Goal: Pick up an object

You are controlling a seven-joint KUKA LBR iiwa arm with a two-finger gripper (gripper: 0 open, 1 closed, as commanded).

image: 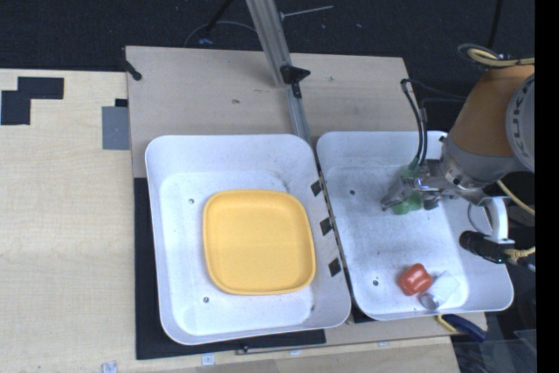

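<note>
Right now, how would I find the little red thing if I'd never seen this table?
Look at the right white bin, the one the robot arm reaches into, not the one with the yellow plate. Go to its near corner, far from the hand. The red object lies there, the sole red piece, beside a small pale one.

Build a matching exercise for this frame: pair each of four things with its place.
Things:
1. yellow plate
2. red object
3. green object
4. metal rail

Places:
A. near front corner of the right bin
B. at the gripper, upper part of the right bin
C. lying in the left bin
D. behind the bins, slanting up from the bench

Pairs: 1-C, 2-A, 3-B, 4-D
</note>
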